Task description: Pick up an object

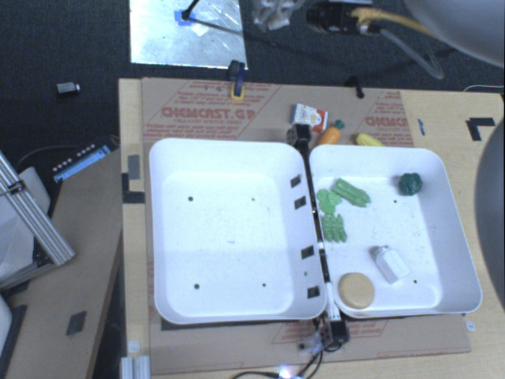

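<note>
Two shallow white bins are seen side by side across the middle of the frame, set on a brown printed board [213, 110] that is laid over the bench. The left bin [229, 212] takes up the centre-left; the right bin [430, 235] takes up the centre-right, and their inner rims are joined along a line of dark clips.

Part of the grey arm [465, 10] is seen in the upper right corner. A shiny metal sheet [185, 18] is laid on the dark floor at upper left. The gripper [276, 2] is seen blurred at the top edge, above centre, well apart from both bins; whether it is apart or together cannot be told, and nothing is seen held in it.

All loose objects inside the bins are gathered in the right bin. A tan round disc [356, 290] is placed in its lower left corner, and a small white bottle [390, 263] is laid on its side just beside it, up and to the right. Three light green pieces [349, 192] are clustered near the bin's left wall, toward the top. A dark green lump [409, 183] is set near the upper right corner.

Beyond the bins' upper rims, on the board, a small white and red box [309, 117], an orange piece [329, 136] and a yellow piece [368, 140] are laid in a row.
</note>
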Controlling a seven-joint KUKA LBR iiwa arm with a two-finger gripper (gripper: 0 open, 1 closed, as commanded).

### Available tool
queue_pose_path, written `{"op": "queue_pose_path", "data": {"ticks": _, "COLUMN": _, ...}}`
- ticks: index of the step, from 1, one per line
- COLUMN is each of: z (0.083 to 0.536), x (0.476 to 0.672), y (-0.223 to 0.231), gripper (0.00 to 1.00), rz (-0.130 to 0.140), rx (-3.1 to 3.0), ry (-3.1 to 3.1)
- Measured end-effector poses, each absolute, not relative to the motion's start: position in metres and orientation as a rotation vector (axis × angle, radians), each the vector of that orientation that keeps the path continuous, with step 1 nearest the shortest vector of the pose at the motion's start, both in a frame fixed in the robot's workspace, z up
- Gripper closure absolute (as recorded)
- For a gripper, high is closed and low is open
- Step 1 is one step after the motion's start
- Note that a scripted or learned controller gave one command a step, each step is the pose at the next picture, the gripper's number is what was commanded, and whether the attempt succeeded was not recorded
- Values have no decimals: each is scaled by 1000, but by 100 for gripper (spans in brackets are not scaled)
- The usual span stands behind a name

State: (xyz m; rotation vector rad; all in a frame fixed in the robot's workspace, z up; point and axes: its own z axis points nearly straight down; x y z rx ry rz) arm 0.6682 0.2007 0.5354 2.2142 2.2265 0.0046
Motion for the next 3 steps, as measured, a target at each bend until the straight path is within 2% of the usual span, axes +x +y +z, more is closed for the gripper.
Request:
{"op": "queue_pose_path", "data": {"ticks": 1, "z": 535, "x": 668, "y": 236, "gripper": 100, "rz": 4, "rx": 2213, "ry": 2228}}
{"op": "queue_pose_path", "data": {"ticks": 3, "z": 535, "x": 668, "y": 234, "gripper": 100, "rz": 2, "rx": 2213, "ry": 2227}}
